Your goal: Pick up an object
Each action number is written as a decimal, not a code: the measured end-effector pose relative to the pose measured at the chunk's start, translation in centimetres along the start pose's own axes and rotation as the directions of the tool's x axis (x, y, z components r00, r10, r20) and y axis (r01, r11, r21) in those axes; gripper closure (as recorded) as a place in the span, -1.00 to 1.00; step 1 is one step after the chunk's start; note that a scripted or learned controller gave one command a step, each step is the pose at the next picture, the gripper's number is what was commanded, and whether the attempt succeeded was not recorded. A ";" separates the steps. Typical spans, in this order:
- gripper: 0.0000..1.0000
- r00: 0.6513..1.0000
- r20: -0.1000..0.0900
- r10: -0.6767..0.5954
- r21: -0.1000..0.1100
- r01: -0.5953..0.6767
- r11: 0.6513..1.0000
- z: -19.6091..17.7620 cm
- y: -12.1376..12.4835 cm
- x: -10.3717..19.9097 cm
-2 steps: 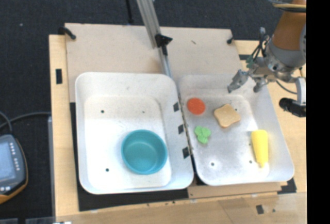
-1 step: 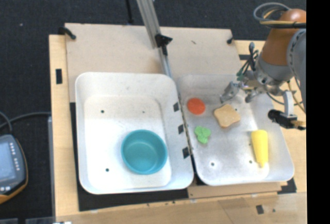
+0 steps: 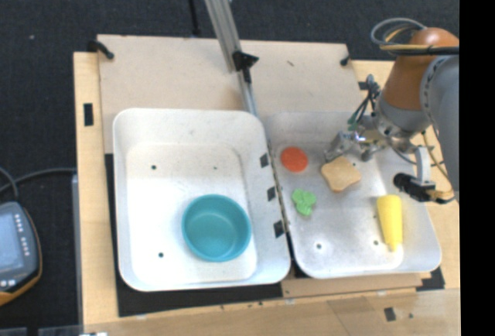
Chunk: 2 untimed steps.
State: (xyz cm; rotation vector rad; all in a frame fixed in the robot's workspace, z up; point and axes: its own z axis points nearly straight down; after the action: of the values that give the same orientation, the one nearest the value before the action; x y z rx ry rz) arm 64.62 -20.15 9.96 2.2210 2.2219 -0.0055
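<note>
In the right bin (image 3: pixel 348 257) lie a tan bread-like piece (image 3: pixel 340 174), a round orange-red object (image 3: pixel 294 159), a small green object (image 3: pixel 304 202) and a yellow object (image 3: pixel 390 221). My gripper (image 3: pixel 352 145) hangs over the bin's far part, just above and behind the tan piece. The grey arm with its orange band (image 3: pixel 406 87) comes in from the right. Nothing is seen held in the gripper.
The left bin (image 3: pixel 139 133) holds a teal bowl (image 3: pixel 216 228) near its front. A slanted metal pole (image 3: pixel 220 13) rises behind the bins, ending at the seam between them. Bare bin floor lies in front of the green object.
</note>
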 end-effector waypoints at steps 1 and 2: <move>1.00 1.000 0.003 -0.001 -0.008 0.002 1.000 -1.4 0.2 -0.1; 1.00 1.000 0.000 0.000 -0.011 0.000 1.000 -7.7 -0.1 -0.8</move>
State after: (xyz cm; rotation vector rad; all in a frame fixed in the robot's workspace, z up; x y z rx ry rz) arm 64.58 -20.93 17.61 2.2155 2.2167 0.0063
